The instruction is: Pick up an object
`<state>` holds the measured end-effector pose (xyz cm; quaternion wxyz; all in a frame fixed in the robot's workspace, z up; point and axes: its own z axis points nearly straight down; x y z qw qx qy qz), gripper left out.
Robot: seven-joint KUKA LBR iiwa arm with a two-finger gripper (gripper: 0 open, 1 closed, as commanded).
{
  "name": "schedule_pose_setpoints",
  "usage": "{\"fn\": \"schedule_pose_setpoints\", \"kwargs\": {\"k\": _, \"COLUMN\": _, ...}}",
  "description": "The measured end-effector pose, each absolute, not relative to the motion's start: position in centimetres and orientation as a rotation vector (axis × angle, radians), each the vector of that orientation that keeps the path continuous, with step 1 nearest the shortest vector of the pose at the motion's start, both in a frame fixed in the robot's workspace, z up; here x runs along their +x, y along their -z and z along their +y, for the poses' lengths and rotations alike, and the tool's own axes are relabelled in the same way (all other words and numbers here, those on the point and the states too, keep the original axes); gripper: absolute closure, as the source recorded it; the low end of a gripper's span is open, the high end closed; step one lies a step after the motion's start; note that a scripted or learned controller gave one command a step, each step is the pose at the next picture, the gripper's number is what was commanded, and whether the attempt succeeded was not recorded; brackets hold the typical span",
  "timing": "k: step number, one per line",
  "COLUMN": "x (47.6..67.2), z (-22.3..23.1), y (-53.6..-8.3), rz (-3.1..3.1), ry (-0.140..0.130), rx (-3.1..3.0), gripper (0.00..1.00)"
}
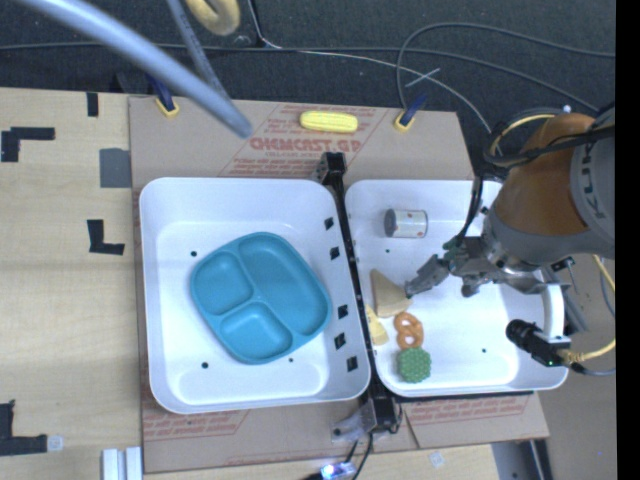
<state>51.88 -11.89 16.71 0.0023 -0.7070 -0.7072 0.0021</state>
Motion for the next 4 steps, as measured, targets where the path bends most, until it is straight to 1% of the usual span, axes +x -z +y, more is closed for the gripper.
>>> {"fn": "schedule_pose_setpoints", "kwargs": {"k": 1, "x": 51.8, "z": -12.3, "y": -10.4, "rz": -2.218, "ry": -0.006, "rx": -2.218, "gripper": 0.0}}
{"fn": "schedule_pose_setpoints", "kwargs": {"k": 2, "x": 51.9, "z": -12.2, "y": -11.7, "rz": -2.22, "ry": -0.003, "rx": -2.217, "gripper": 1.0}}
{"fn": "schedule_pose_setpoints", "kwargs": {"k": 4, "x": 51.3, "z": -11.1, "y": -20.6, "rz": -2.224, "ry": 0.001, "rx": -2.221, "gripper": 1.0}}
